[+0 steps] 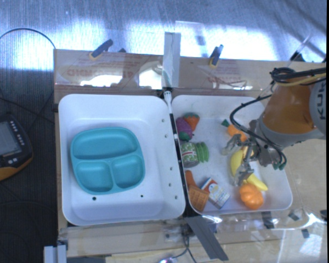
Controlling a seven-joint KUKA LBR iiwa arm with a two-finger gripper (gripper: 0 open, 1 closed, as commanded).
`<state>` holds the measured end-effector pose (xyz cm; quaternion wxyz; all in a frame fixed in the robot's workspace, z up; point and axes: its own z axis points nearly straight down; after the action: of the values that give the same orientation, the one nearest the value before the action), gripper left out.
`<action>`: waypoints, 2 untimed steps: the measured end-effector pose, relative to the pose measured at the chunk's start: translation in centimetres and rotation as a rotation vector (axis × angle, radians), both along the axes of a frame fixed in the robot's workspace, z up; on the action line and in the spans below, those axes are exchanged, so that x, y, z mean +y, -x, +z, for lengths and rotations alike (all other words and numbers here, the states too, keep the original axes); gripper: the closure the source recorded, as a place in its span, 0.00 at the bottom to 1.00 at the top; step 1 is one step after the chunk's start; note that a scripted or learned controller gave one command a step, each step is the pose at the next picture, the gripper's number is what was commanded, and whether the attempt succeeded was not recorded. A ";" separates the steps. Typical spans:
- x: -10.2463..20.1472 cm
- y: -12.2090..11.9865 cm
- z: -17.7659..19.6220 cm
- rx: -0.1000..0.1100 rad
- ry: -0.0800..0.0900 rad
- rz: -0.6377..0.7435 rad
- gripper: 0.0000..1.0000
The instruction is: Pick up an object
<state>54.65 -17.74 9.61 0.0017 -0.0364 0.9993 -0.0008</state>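
Nearest the camera, along the front wall of the right bin [274, 206], lie a small carton [215, 192], an orange fruit [251, 196] and a yellow piece [257, 182] just behind the fruit. An orange wedge-shaped item [195, 193] sits by the divider between the bins.

Just above these, the gripper [244, 171] hangs low over the right bin, its tips pointing down among a banana [237, 160], the yellow piece and the orange fruit. Whether its fingers are spread or closed cannot be told; nothing is clearly seen between them.

I judge this to be the reach-and-descend step, with the grasp itself not yet confirmed. The likely target is the banana or the yellow piece beside the tips. The next move calls for settling the tips squarely around one item, not between two, then closing and lifting straight up.

Farther back lie a green can [193, 153] and a purple and orange vegetable pair [187, 124]. In the left bin [71, 201] rests a teal divided tray [107, 159].
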 end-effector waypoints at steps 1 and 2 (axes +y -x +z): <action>0.7 3.7 -0.4 -0.020 0.003 -0.095 0.00; 1.3 5.4 -0.3 -0.022 0.007 0.012 0.00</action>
<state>49.25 -16.42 9.29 0.0128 -0.0422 0.9990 -0.0049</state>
